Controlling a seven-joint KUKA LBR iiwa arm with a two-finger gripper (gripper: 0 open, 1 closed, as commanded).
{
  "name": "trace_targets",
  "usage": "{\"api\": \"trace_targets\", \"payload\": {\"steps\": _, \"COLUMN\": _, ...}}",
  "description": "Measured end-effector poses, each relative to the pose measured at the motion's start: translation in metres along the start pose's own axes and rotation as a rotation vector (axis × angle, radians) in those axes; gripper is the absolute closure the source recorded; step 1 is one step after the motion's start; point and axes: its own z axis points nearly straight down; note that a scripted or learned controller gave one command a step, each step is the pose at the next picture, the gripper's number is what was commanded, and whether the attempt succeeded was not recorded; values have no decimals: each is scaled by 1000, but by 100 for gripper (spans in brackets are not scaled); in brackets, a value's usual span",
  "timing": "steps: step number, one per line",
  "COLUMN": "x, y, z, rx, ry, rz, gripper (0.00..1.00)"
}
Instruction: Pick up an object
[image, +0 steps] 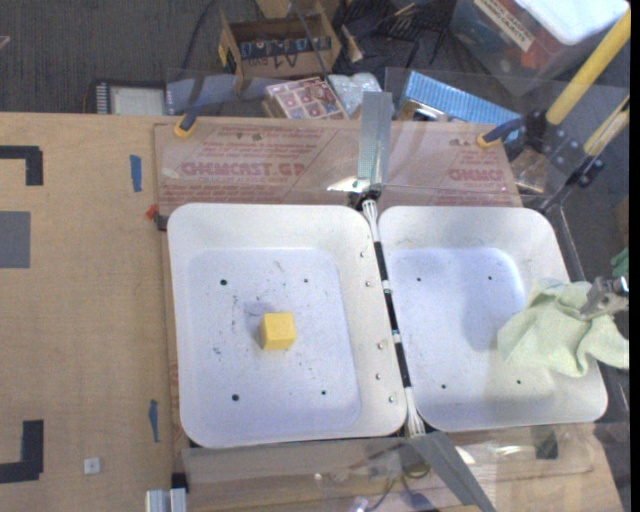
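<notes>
Two shallow white plastic bins sit side by side on the pale wooden bench (80, 300), their inner rims touching along a row of small clips.

In the left bin (190, 300), a small yellow foam-like cube (279, 331) lies alone near the middle of the scuffed floor, well apart from every wall. It looks squat and flat-faced, with one top face catching the light.

In the right bin (450, 230), a crumpled pale green cloth (555, 330) is heaped against the right wall and spills over the rim. It looks soft and loosely folded, with no firm edge to take hold of.

The grey metal gripper (606, 297) sits at the upper edge of the cloth, on or just above its folds. Whether it is closed or spread cannot be told at this size, and nothing shows that the cloth is held.

Several things could go wrong from here. A pinch on one thin fold may slip free as the arm rises. The draped part could drag on the rim and pull loose. A descent this close to the wall might strike the bin itself.

Beyond the bins lie a brown printed cardboard sheet (260, 165) and an upright metal strip (374, 140).
</notes>
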Motion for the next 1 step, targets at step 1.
{"api": "trace_targets", "payload": {"steps": 1, "x": 10, "y": 0, "z": 5, "rx": 1, "ry": 1, "rz": 200, "gripper": 100}}
